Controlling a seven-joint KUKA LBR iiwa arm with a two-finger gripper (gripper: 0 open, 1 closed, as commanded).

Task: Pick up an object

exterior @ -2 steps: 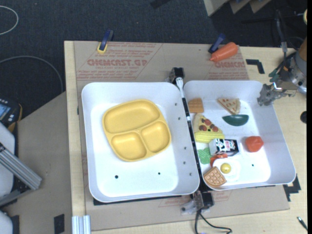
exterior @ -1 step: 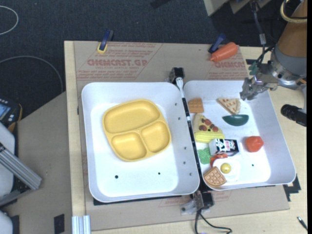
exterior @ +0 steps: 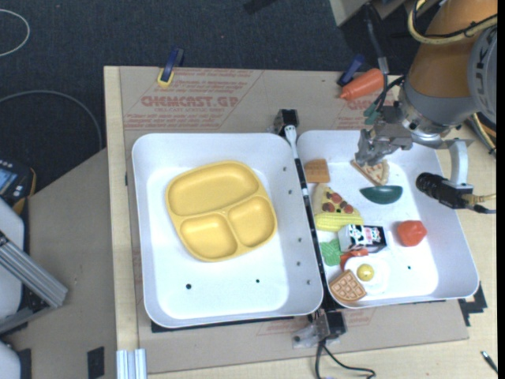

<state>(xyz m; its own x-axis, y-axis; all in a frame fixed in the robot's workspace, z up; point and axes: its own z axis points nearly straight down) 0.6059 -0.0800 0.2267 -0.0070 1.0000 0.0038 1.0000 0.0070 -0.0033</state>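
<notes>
Left bin (exterior: 150, 212): yellow tray (exterior: 221, 209) only. Right bin (exterior: 450, 251): toy food heaped along the left wall. Gripper (exterior: 377, 158) clenched on a pizza slice (exterior: 371, 170), seemingly lifted; grasp apparently made, raising left.

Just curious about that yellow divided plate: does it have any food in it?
Empty. The yellow plate shows three bare compartments in the left bin; the toy food lies in the right bin.

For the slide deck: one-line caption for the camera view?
KUKA arm's gripper lifts a pizza slice over the right bin of toy food; yellow divided plate in the left bin.
</notes>
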